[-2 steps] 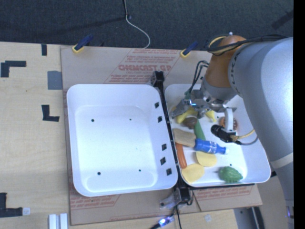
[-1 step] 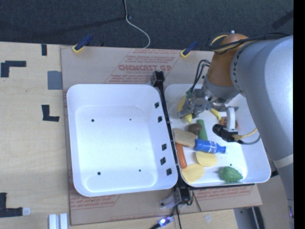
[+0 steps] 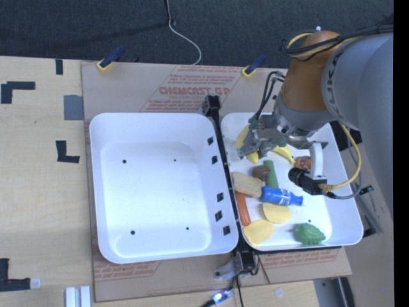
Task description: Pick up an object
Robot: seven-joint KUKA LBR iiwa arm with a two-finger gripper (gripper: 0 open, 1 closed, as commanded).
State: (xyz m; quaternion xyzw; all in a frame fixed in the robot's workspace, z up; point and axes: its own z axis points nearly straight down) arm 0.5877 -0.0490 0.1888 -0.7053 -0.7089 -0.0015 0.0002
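A yellow banana [image 3: 250, 147] is lying in the right bin [image 3: 348, 226], near that bin's far left corner, and the jaws [image 3: 259, 142] of the arm [image 3: 319, 82] are hanging directly over it; whether the jaws are spread or closed, and whether anything is sitting between them, cannot be told, since the wrist is covering them. Relative to the banana, a second yellow piece [image 3: 282, 153] is lying just to the right, partly under the wrist. Just on the near side of the banana, a small brown object [image 3: 259, 171] and a green stick-shaped object [image 3: 271, 172] are resting side by side. Nearer still, a tan bread-like piece [image 3: 247, 184] is lying against the bin's left wall, with a blue bottle [image 3: 281, 196] beside it to the right. An orange carrot [image 3: 243, 210] is lying along the left wall, nearer than the tan piece. Two pale yellow discs [image 3: 267, 222] are overlapping towards the near edge, and a green leafy object [image 3: 309, 233] is sitting well apart from the banana in the near right corner. Well to the left of the banana, across the dividing wall, the left bin [image 3: 102, 133] is standing on a cardboard sheet [image 3: 185, 88] spread over the wooden worktop [image 3: 38, 190]. The arm, grey with an orange band, is reaching in from the right.
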